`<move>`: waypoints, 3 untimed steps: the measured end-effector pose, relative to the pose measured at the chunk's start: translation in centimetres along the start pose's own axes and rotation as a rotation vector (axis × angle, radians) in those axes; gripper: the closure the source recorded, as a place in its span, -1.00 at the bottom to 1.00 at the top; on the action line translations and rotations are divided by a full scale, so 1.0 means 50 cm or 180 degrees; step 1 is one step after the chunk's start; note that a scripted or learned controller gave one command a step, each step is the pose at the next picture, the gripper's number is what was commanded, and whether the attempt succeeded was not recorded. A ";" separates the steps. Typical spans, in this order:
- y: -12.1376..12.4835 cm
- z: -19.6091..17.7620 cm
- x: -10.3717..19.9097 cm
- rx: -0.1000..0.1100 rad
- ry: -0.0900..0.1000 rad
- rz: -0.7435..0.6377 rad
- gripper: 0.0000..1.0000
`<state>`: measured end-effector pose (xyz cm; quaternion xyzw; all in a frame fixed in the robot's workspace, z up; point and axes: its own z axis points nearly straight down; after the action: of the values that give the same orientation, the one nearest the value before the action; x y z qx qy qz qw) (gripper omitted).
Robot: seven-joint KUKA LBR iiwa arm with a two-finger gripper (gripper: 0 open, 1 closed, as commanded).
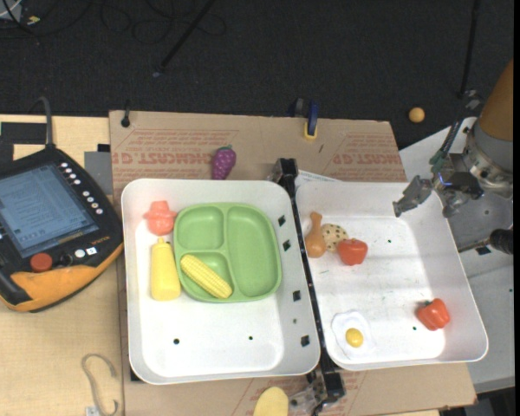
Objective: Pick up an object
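Two shallow white bins side by side on a cardboard-covered bench, seen from above at a slant. In the left bin (147,336), a green divided plate (228,251) with a yellow corn cob (206,276) lying in its near-left compartment; just left of the plate, a yellow bottle (164,269), and above that a pink toy (159,218) near the bin's far-left corner. In the right bin (468,319), an orange drumstick (315,236), a speckled cookie (333,235) and a red tomato (353,251) clustered near the far-left side, cookie touching drumstick, tomato just beside the cookie. Nearer the front, a fried egg (352,330) and, well apart to its right, a red pepper (433,314) close to the bin's right wall. Reaching in from the right, the grey arm with its gripper (426,191) hanging above the right bin's far-right corner, well apart from every object; nothing visible between the dark fingers, spread impossible to judge from this angle. Outside the bins: a purple grape bunch (224,161) on the cardboard behind the left bin, an orange ball (416,114) on the dark floor, a yellow lemon-like piece (271,400) at the bench's front edge, and a teach pendant (43,224) to the left.
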<state>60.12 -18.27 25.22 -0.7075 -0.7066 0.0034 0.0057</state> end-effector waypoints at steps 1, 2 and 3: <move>0.004 -0.013 -0.001 -0.0038 -0.0009 -0.0005 -1.00; 0.014 0.114 0.003 -0.0018 -0.0004 -0.0010 -1.00; 0.029 0.209 0.015 -0.0023 -0.0004 -0.0017 -1.00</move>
<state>61.44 -17.51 14.74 -0.7056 -0.7086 0.0012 0.0027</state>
